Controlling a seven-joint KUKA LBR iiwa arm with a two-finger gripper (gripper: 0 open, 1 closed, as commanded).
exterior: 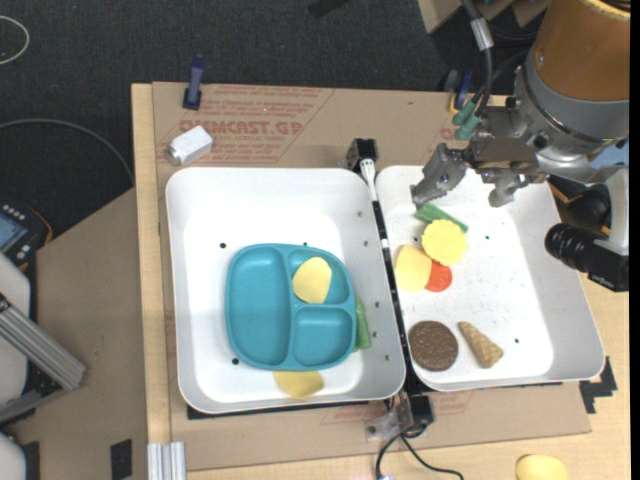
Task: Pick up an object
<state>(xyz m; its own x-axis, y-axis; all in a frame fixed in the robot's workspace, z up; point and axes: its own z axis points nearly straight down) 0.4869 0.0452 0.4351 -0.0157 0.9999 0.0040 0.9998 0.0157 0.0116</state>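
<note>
From my remote station I see the gripper (468,182) poised above the far end of the right bin (560,298), its two fingers spread wide apart and holding nothing. Below them, near the left finger (440,176), lies a green piece (436,213) touching a yellow disc (444,241). Just beside the disc sit a pale yellow piece (411,267) and a red piece (439,278); nearer the front are a brown round patty (433,345) and a tan cone (481,343). The left bin (200,268) contains a teal divided plate (270,308) bearing a yellow piece (312,280). The cardboard sheet (300,118) on the table carries faint red print, partly legible as "CAST".
</note>
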